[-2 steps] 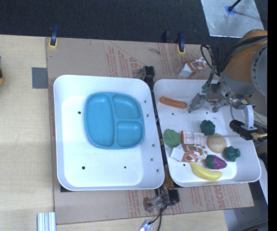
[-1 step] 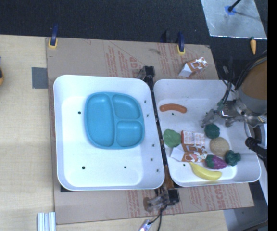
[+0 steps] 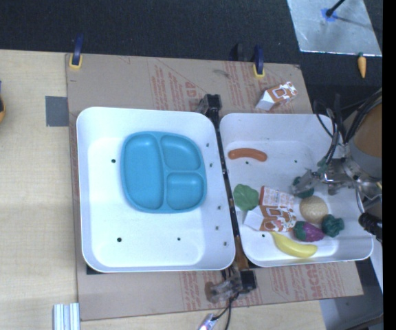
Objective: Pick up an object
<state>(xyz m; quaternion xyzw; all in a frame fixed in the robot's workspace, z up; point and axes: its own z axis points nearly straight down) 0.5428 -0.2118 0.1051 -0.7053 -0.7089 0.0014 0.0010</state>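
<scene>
While potato crowds cartons, gripper hovers.

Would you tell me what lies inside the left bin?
The left bin holds one blue divided plate, its three compartments bare. The plate covers whatever bin floor lies beneath it.

Light wood bench, brown cardboard sheet clamped on top; dark carpet floor beyond

1 fixed camera looks down at a slant on both bins.
</scene>
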